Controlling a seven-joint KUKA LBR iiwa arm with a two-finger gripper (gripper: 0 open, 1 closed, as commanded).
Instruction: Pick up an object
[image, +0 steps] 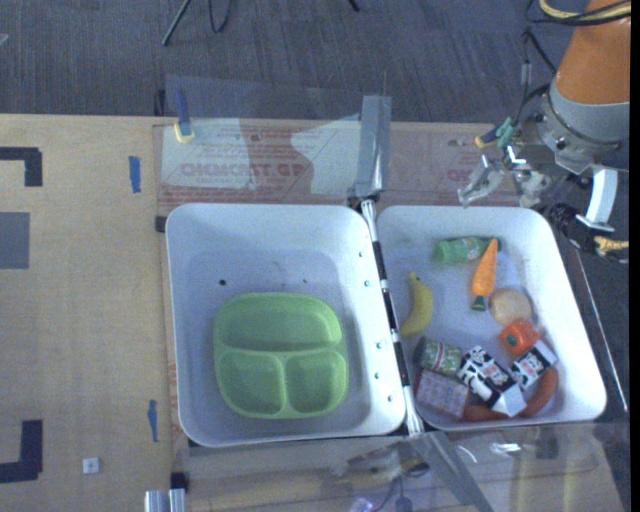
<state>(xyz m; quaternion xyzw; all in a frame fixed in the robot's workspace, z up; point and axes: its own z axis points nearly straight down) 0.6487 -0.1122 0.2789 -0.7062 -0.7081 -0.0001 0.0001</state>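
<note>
Fingers hang spread apart with nothing between them, above the far rim of the right bin. Just below them in that bin lie a green packet and a toy carrot, with a banana further down-left. Well to their lower left, the left bin holds a green divided plate.
</note>
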